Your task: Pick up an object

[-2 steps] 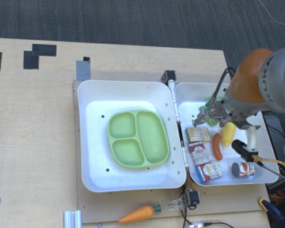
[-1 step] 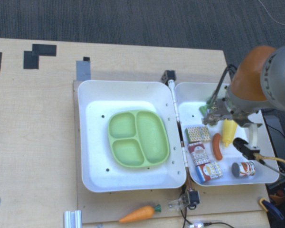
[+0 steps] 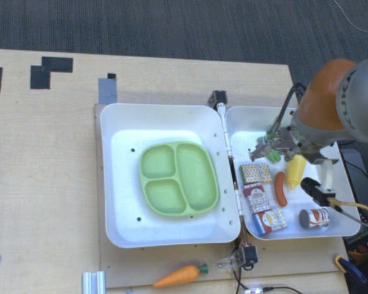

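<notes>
While the arm leans over the right bin (image 3: 349,228), its gripper (image 3: 275,144) sits low at the bin's far left, beside a green item (image 3: 273,155); whether it is released or clenched cannot be told. Candidate objects crowd together: mustard bottle (image 3: 295,164), sausage (image 3: 280,188), boxes (image 3: 256,173), can (image 3: 314,218). Judgement: descend squarely on one isolated item, avoiding neighbours, and confirm grip before lifting.

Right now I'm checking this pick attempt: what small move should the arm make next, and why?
Probably lower the claw a little onto the green object beneath it. The claw sits over the right bin's upper part, nothing visibly held, with that object nearest; the yellow bottle lies just beside it.
</notes>
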Robot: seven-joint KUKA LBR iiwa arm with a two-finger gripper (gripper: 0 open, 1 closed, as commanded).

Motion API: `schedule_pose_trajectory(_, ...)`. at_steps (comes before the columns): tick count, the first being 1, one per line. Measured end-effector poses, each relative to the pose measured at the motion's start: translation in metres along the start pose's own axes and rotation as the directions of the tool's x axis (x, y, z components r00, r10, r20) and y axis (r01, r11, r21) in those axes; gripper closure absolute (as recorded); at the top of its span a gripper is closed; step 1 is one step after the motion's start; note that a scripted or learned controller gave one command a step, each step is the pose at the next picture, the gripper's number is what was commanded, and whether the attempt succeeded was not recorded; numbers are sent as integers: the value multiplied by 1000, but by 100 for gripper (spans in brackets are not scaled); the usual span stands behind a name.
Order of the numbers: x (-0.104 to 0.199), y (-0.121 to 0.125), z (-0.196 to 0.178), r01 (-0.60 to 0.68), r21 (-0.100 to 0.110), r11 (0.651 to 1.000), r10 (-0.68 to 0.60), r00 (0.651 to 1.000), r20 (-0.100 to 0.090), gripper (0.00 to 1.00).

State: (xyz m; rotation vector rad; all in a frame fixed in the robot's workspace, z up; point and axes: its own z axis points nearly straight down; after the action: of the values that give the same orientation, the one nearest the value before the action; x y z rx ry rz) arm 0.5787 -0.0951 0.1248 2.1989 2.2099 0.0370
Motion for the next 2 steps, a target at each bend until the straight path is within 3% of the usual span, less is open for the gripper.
schedule_pose_trajectory(1, 4, -38, 33, -3, 14, 1000, 3, 1000, 1, 0)
schedule_pose_trajectory(2, 4, -35, 20, -2, 5, 1000, 2, 1000, 2, 100)
